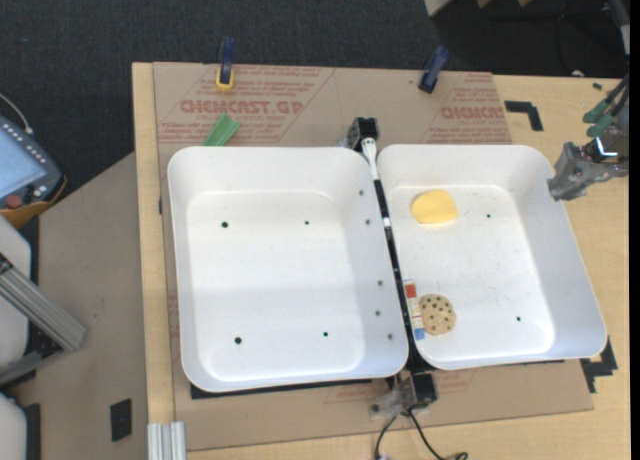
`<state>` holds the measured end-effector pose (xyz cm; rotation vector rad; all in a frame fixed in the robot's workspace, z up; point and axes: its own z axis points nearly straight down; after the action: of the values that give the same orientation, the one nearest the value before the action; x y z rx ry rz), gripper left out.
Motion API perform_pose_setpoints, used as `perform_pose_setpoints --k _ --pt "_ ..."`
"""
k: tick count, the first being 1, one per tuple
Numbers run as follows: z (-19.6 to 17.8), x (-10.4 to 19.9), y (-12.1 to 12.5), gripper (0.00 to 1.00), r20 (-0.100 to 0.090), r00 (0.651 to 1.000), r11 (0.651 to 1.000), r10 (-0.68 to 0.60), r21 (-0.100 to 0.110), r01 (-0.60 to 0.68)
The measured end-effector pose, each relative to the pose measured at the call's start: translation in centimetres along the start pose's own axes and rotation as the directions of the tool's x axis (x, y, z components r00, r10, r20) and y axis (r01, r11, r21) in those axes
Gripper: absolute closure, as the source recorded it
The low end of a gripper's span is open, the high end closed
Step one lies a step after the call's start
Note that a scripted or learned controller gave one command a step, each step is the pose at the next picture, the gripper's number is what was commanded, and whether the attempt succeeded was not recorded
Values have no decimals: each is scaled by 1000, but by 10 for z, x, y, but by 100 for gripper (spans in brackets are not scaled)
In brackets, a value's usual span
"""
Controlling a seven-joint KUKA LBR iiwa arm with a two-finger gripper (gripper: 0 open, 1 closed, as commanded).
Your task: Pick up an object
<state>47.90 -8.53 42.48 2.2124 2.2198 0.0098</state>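
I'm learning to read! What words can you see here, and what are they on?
Red print on the cardboard, behind the left bin: too blurred to read for sure.
Red print on the cardboard behind the right bin: also too blurred.
Red and blue strip between the bins: too small to read.

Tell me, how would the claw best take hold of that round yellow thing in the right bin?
Probably from straight above, closing across the widest part of the yellow object. It lies low like a rounded lump on the right bin's floor, with bare space all round, so no side is blocked. The claw sits at the bin's right rim, so it must first travel left.
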Motion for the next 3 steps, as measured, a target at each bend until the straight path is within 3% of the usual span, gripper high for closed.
perform_pose_setpoints --k 1,2,3 --pt "113 14 20 100 -3 1000 1000 3 21 -3" --pt "163 64 -3 100 -4 1000 1000 -1 19 1" --pt "88 121 1 100 -3 1000 1000 -5 1 5"
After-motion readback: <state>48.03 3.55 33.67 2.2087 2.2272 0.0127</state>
